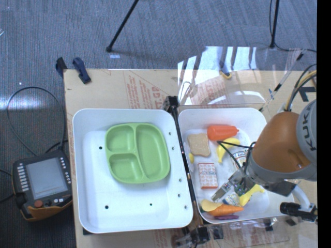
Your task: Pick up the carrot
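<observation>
Camera view: gripper [229, 191] low in the right bin [257, 117], near its front edge.
Whether its fingers are parted cannot be told; the carrot [227, 209] lies just below them, apparently ungrasped.

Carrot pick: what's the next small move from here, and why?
Probably a short move down toward the view's bottom edge. The gripper hangs just above the carrot, which lies at the right bin's near edge beside a yellow piece and over a purple item, so centre on it first.
</observation>
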Motion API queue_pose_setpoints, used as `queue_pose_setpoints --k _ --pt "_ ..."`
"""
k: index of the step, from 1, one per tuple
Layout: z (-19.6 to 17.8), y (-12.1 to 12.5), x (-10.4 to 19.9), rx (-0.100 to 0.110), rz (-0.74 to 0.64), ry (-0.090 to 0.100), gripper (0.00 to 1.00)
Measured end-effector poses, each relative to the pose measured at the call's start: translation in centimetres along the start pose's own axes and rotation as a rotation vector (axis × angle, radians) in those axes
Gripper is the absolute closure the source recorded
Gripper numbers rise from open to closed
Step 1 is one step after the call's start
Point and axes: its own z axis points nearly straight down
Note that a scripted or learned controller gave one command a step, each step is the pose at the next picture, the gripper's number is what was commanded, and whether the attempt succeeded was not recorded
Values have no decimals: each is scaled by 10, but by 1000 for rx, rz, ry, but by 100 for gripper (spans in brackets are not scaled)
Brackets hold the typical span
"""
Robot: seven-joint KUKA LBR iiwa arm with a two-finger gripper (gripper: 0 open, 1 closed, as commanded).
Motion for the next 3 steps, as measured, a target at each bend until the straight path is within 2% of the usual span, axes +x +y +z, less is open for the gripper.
queue_pose_setpoints --k 1,2,3 --pt "-101 159 -59 -8 0 -6 0" --pt "-65 53 -55 12 -119 8 0" --pt "-58 3 1 10 42 10 0"
